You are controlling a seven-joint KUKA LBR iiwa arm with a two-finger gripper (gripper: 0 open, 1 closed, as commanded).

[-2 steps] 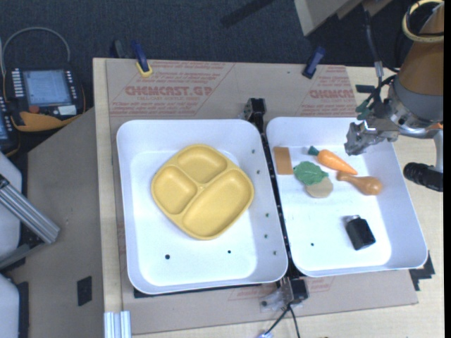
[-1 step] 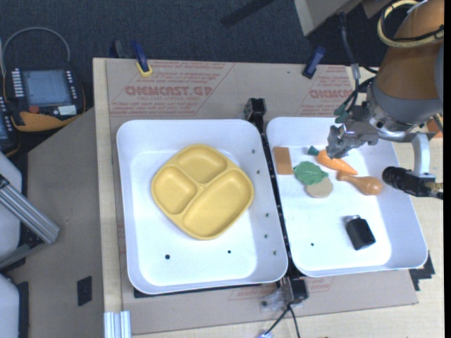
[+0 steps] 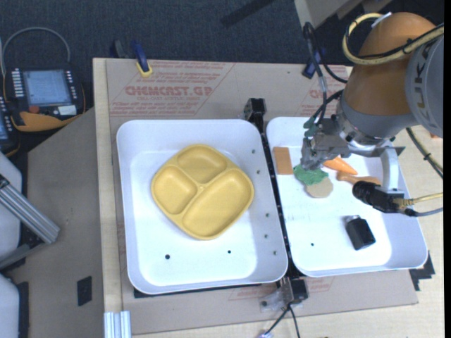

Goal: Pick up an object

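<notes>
We see a small green object [image 3: 307,174] lying on the floor of the right bin [image 3: 394,259], toward its far-left part, touching a round tan piece [image 3: 319,188] on its near side. The tool [image 3: 313,155] hangs right over the green object, and we cannot tell how it is set. Just right of the green object lies an orange carrot-like piece [image 3: 342,166]; just left of it, a flat orange-brown strip [image 3: 282,160] by the bin wall. Nearer the camera than the green object, a small black block [image 3: 360,232] rests on the bin floor. Well left of the green object, the left bin [image 3: 134,210] holds a yellow three-compartment plate [image 3: 202,190]. Both bins sit on the table [image 3: 113,97].
</notes>
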